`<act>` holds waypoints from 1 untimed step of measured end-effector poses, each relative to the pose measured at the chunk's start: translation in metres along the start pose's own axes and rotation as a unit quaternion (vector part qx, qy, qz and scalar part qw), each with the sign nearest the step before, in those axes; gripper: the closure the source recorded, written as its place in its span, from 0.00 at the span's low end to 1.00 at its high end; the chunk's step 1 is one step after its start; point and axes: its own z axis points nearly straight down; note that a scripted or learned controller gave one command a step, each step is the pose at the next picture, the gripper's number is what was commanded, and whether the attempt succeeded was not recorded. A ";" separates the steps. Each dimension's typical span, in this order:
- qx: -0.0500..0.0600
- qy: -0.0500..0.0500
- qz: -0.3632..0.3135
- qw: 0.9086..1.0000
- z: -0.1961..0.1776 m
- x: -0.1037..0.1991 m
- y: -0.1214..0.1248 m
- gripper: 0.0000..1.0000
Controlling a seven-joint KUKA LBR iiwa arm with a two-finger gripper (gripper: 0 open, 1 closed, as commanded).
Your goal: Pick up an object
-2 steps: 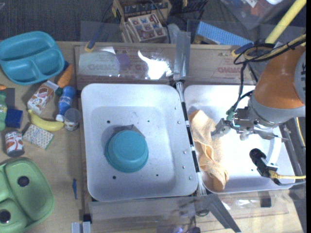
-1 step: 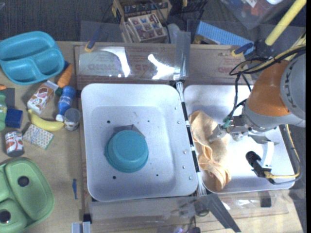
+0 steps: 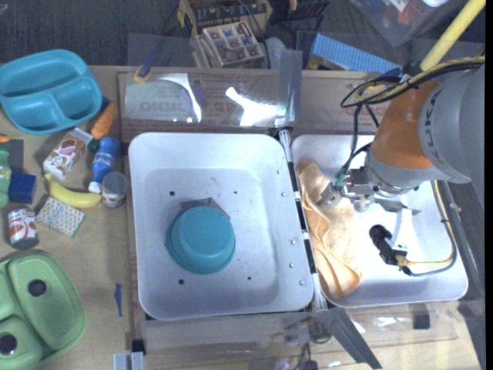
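Observation:
A crumpled pale yellow cloth [image 3: 333, 237] lies along the left side of the right bin [image 3: 431, 284], from its upper left corner down to the front wall. My gripper [image 3: 339, 189] is low in this bin, right at the cloth's upper right edge, with the grey and orange arm reaching in from the right. The gripper's tip is partly hidden by its own body. A teal bowl [image 3: 201, 239] sits upside down in the middle of the left bin [image 3: 254, 160].
Left of the bins, on the bench, are a blue divided plate [image 3: 50, 89], a banana [image 3: 71, 194], a small carton [image 3: 65, 155], a blue bottle [image 3: 102, 161], a can [image 3: 22, 227] and a green tray [image 3: 35, 314]. Boxes and clutter stand behind the bins.

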 end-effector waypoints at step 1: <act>0.004 0.000 0.058 0.998 -0.029 -0.052 0.021 0.00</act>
